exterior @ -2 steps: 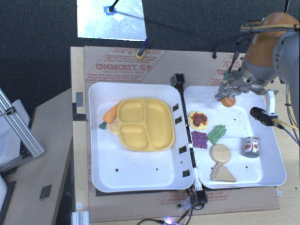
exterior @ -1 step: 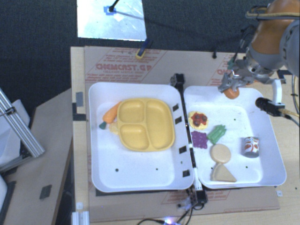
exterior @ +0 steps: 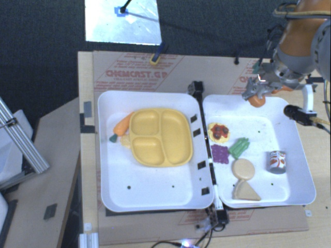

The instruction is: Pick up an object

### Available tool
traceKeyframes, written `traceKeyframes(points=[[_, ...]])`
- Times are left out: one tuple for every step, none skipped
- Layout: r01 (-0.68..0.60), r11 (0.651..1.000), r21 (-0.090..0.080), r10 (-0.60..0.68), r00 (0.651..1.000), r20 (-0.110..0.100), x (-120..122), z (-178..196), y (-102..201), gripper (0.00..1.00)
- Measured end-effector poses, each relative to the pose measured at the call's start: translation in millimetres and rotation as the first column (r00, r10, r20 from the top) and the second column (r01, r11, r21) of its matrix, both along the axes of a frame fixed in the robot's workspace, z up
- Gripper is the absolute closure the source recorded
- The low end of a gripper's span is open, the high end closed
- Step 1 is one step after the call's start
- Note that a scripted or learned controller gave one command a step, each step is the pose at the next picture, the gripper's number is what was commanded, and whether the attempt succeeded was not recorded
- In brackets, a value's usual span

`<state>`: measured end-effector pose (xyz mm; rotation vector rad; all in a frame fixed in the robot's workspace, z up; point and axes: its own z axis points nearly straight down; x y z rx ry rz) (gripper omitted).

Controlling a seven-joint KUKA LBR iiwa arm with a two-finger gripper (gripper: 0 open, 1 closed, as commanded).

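Gripper (exterior: 257,93) is positioned over the far rim of the right bin (exterior: 297,138), its fingers pinching a small orange object (exterior: 257,101). The left bin (exterior: 111,180) contains a yellow divided plate (exterior: 159,137) and a toy carrot (exterior: 122,124) beside it.

Small orange object (exterior: 257,101), rounded, at far rim of right bin (exterior: 300,138), directly under end effector (exterior: 256,93), touching or nearly so; grip unclear. Upper part hidden by end effector, lower part visible against white rim.
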<state>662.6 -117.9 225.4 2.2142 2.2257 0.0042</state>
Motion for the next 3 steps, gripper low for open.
traceKeyframes(points=[[-0.002,1.0,0.001,0.002,1.0,-0.003,-34,8,33,1.0],[-0.003,1.0,0.002,0.003,1.0,-0.004,-59,9,80,1.0],[-0.002,1.0,0.001,0.002,1.0,-0.006,-81,-6,107,1.0]])
